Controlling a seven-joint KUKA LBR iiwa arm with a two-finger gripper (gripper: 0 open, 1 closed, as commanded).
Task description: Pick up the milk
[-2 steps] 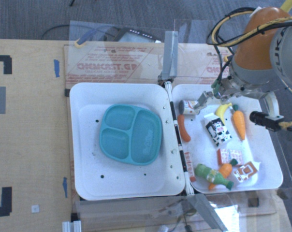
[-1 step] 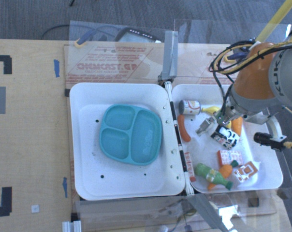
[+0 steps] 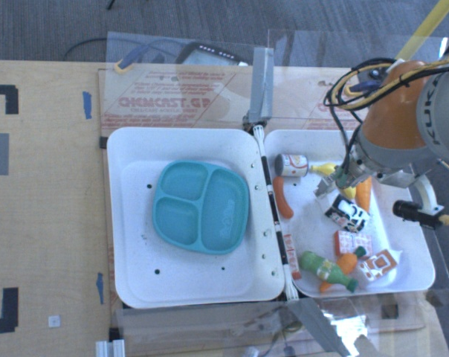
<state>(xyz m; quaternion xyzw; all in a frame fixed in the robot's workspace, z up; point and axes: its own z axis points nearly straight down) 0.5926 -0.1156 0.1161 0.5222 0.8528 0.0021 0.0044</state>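
The milk [image 3: 349, 215] is a small carton with black and white cow patches, lying in the middle of the right bin [image 3: 414, 274]. My gripper [image 3: 339, 182] hangs just above and slightly left of it, under the grey wrist and orange band [image 3: 392, 117]. Nothing visibly sits in the gripper. The carton lies free on the bin floor, its upper edge close beneath the gripper.
Around the milk lie a carrot [image 3: 364, 193], a red and white carton [image 3: 353, 242], a green bottle [image 3: 327, 268], a patterned box [image 3: 379, 263], a sausage [image 3: 284, 198], a can [image 3: 293, 164] and a yellow piece [image 3: 325, 169]. The left bin [image 3: 128, 199] holds a blue divided plate [image 3: 201, 207].
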